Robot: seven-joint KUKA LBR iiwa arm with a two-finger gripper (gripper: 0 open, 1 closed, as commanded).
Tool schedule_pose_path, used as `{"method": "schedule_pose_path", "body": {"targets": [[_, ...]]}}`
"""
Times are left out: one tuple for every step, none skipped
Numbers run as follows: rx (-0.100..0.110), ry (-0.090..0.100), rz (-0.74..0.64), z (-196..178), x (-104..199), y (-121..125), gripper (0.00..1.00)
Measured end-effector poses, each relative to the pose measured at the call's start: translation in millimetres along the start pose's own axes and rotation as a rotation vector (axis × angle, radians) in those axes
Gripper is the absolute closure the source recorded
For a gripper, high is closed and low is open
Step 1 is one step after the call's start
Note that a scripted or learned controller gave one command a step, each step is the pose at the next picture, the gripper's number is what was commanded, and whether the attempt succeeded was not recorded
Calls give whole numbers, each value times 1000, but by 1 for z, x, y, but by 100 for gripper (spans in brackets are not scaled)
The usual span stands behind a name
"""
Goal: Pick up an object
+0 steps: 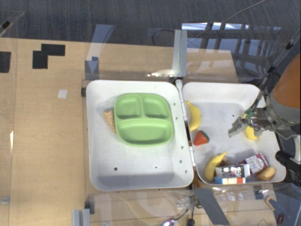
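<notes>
My gripper (242,128) hangs over the right part of the right bin (221,98), its fingers spread open and nothing visibly held between them. A small yellow object (252,134) lies just below the right-hand finger, partly hidden by the wrist. Left of the gripper a red strawberry (201,138) sits on the bin floor. One banana (194,116) rests against the bin's left wall. A second banana (215,161) lies near the front.
At the right bin's front edge lie a small multicoloured box (231,173), a purple packet (256,163) and an orange-brown piece (266,174). The left bin (101,164) holds a green divided plate (143,118) with a tan cracker (109,120) at its left side.
</notes>
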State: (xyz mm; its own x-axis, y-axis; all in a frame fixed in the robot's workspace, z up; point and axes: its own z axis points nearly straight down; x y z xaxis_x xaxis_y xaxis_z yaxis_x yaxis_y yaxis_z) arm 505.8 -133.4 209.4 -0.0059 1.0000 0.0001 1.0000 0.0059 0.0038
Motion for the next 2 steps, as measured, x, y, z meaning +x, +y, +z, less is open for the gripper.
{"method": "schedule_pose_path", "body": {"targets": [[1,0,-56,105,19,47,0],[-10,0,59,118,32,46,0]]}}
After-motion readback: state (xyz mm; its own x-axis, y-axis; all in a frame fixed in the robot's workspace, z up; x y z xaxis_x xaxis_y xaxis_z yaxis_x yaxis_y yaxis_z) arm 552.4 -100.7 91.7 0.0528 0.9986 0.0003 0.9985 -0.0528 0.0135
